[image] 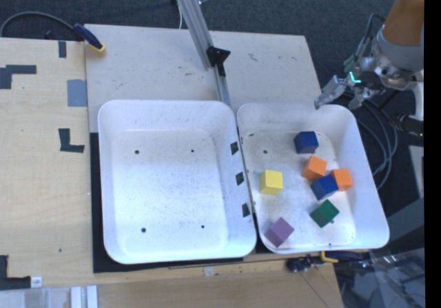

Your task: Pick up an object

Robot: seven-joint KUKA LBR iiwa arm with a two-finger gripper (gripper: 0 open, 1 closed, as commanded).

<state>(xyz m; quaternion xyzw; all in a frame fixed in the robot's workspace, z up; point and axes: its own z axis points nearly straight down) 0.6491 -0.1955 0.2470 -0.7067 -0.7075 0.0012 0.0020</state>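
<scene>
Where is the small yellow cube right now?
The small yellow cube lies in the right-hand white bin, near its left wall and about mid-height, apart from the other blocks; the purple cube sits below it.

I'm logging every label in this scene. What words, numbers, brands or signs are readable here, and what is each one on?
None can be read.
The blocks in the right bin have plain faces.
The dark marks on the wooden board are tape shapes, not letters.
The small tag at the lower left corner is too small to read.
</scene>
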